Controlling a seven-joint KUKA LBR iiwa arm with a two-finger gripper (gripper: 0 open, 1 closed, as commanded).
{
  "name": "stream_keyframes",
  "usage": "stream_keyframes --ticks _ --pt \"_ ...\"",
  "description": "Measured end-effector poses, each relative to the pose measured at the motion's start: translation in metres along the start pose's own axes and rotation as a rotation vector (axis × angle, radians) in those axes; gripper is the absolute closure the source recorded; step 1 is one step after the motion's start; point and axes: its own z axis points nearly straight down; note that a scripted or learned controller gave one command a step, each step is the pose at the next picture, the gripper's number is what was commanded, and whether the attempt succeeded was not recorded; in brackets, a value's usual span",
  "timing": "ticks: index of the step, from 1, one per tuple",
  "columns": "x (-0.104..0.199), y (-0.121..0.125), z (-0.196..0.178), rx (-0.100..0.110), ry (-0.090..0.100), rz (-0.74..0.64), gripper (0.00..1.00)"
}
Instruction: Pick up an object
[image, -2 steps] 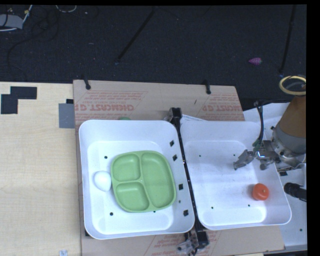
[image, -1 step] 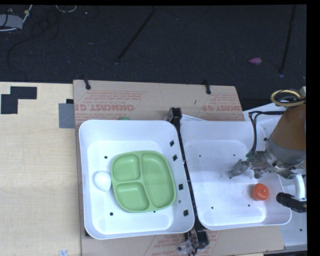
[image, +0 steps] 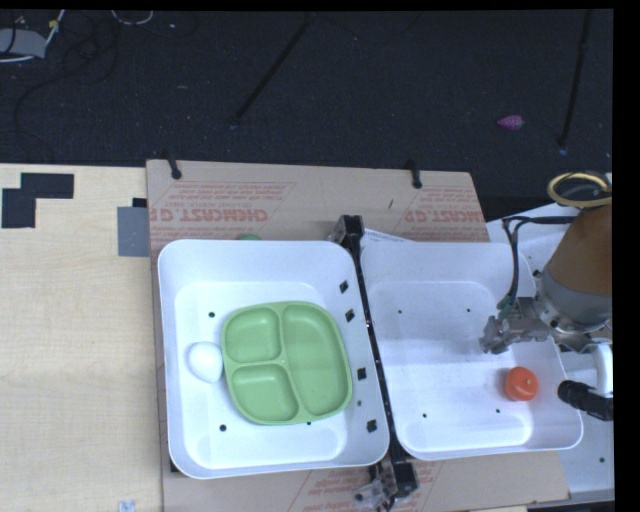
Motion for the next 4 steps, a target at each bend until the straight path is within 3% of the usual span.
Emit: stream_keyframes --ticks 1,2,4 --pt "0.006 0.004 -0.061 -0.008 -0.003 -0.005 1.00" --pt "0.005 0.004 -0.089 -0.006 -0.002 -0.004 1.00" --pt "0.106 -0.003 -0.089 0.000 0.001 -0.007 1.00"
